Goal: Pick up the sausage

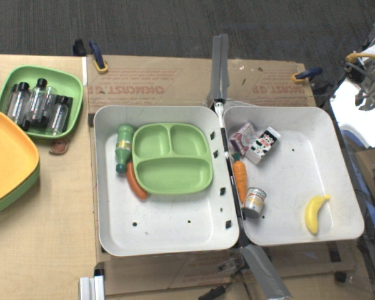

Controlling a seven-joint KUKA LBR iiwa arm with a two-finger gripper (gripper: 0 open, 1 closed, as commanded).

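Note:
The sausage (136,181) is a short reddish-orange link lying on the floor of the left bin (169,227). It rests aslant against the lower left corner of a green divided plate (172,157). Just above it a green bottle (123,147) lies along the plate's left side, its bottom end close to the sausage's upper end.
The right bin (300,167) holds a carrot (240,177) by the centre divider, a small tin can (254,202), a banana (315,213) and two small boxes (255,144). On the bench to the left stand a green tray of dark bottles (40,102) and stacked orange plates (9,167).

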